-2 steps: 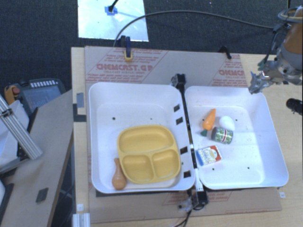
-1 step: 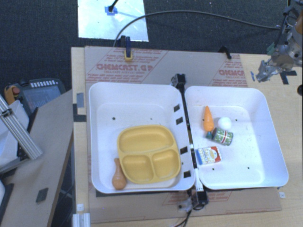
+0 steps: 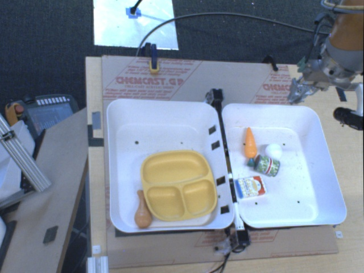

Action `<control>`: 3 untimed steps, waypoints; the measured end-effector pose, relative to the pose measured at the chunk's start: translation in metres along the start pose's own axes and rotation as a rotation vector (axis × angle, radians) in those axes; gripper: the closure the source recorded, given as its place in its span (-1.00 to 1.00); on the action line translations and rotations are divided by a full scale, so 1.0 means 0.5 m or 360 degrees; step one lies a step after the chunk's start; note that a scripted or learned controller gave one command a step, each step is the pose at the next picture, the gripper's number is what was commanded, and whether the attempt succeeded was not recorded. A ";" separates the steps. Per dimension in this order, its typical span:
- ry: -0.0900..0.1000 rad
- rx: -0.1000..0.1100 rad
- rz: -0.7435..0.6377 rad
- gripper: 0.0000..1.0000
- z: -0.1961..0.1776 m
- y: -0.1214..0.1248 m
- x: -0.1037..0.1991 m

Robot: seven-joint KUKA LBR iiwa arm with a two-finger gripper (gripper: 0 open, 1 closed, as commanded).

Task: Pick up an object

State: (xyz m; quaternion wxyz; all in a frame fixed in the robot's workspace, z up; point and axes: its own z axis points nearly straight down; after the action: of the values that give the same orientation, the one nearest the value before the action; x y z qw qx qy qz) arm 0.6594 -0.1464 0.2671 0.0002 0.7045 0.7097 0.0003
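My hand [image 3: 298, 93] hung past the right bin's [image 3: 318, 152] far rim, finger state unclear. The carrot [image 3: 249, 143] lay down-left of it, long axis running near-to-far.

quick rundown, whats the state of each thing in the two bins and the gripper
yellow divided tray: flat in left bin, compartments bare
wooden spoon: lying beside the tray's left edge
carrot: lying in right bin
white ball: resting by the can
green can: on its side
small box: lying flat, label up
gripper: above right bin's far rim, holding nothing
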 end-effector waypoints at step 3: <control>0.0003 -0.0002 -0.0003 1.00 0.063 -0.039 0.310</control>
State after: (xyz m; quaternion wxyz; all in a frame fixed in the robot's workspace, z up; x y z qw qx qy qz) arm 0.6389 0.0083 0.2357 0.0000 0.7037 0.7104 0.0013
